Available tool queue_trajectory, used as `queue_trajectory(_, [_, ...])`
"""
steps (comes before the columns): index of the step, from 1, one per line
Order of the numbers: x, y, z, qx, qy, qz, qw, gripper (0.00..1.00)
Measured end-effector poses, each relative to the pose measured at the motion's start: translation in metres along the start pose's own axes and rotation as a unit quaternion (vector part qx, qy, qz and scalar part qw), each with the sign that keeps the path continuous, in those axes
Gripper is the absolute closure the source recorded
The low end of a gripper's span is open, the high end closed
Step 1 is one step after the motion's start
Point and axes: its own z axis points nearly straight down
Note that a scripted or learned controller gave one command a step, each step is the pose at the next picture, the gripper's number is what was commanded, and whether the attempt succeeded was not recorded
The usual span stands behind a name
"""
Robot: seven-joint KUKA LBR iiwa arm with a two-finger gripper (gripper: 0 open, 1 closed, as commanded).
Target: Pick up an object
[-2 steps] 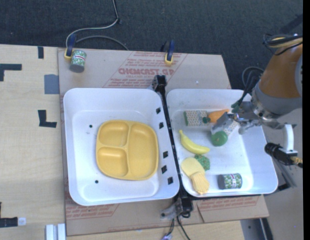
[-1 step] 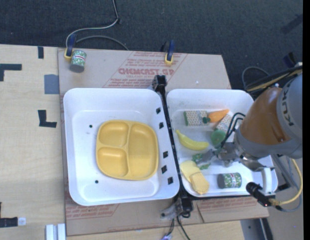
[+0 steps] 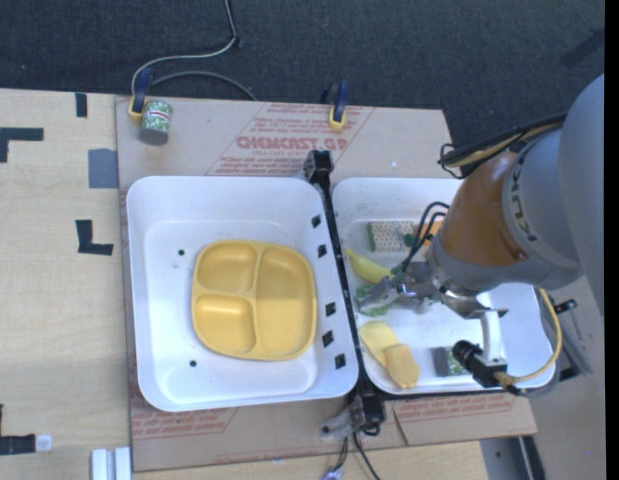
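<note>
The arm reaches from the right into the right bin (image 3: 529, 363). Its gripper (image 3: 389, 290) is low over the bin's left part, beside a green object (image 3: 369, 295) and a yellow banana-like piece (image 3: 365, 265). A yellow block (image 3: 391, 353) lies near the bin's front left, just below the gripper. A speckled green and white packet (image 3: 390, 234) sits toward the bin's back. A small dark item (image 3: 444, 361) rests by the front, partly under the arm's fittings. The wrist hides much of the bin's middle.
The left bin (image 3: 149, 268) holds a yellow divided plate (image 3: 255, 299). A black divider (image 3: 334, 268) with clips separates the bins. A small can (image 3: 156, 120) and yellow clamps (image 3: 338, 118) sit at the back of the cardboard. Cables run behind the bench.
</note>
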Motion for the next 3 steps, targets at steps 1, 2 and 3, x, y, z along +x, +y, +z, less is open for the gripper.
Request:
queue_trajectory(1, [-0.001, 0.065, 0.000, 0.001, 0.001, -0.001, 1.0000, 0.00])
queue_trajectory(2, [0.002, 0.066, -0.011, 0.000, 0.003, -0.002, 1.0000, 1.00])
queue_trajectory(3, [0.002, 0.066, -0.011, 0.001, 0.003, -0.001, 1.0000, 0.00])
